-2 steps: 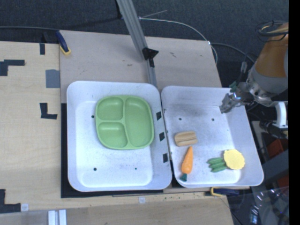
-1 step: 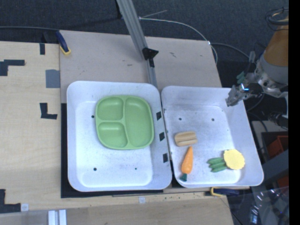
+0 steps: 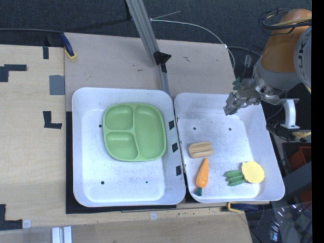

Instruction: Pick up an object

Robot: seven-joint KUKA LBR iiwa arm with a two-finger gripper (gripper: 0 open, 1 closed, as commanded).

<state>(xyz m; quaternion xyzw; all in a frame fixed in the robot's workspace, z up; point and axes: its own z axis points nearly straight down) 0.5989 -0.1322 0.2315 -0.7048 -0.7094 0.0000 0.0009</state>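
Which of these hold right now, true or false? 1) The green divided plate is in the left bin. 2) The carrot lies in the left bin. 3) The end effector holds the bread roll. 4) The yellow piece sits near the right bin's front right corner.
1) True: the green divided plastic plate lies in the left white bin.
2) False: the orange toy carrot lies in the right white bin.
3) False: the tan bread roll lies on the bin floor, apart from the end effector.
4) True: the yellow toy piece sits there.
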